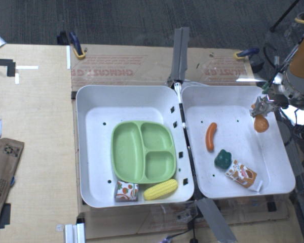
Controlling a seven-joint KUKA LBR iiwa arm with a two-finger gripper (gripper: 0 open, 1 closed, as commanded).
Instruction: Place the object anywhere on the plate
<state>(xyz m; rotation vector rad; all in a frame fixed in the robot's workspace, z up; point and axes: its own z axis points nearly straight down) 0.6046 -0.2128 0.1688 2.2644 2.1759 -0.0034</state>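
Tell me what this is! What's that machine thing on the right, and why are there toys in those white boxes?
That is a robot arm reaching in from the right, and one camera above the bench looks down on it at a slant. At the arm's end is its gripper, a two-finger hand. A small orange object sits right under it, seemingly between its fingers.

The white boxes are two shallow bins. The left bin holds a green plate with three sections, a toy corn cob and a little printed carton. The right bin has a toy sausage, a dark green toy and another small packet.

The robot's job is putting an object on the plate.
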